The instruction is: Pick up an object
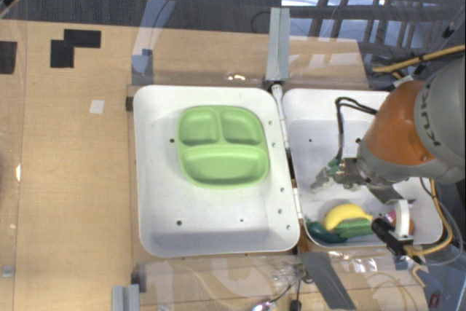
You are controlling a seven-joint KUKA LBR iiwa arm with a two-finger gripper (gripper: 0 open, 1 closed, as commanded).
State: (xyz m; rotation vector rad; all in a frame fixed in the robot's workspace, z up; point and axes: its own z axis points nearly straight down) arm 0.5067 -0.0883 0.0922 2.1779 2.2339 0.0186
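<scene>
On the surface we count two white bins. Left bin (156,229): one green divided plate (220,145), near its far edge. Right bin (313,120): one yellow banana (346,215) on one dark green vegetable (336,231), at the near edge. Our gripper (329,175) hangs just beyond them, jaws spread, pinching nothing.

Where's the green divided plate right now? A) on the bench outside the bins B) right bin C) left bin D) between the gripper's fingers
C: the green divided plate lies flat in the left bin, apart from the gripper, which is over the right bin.
</scene>
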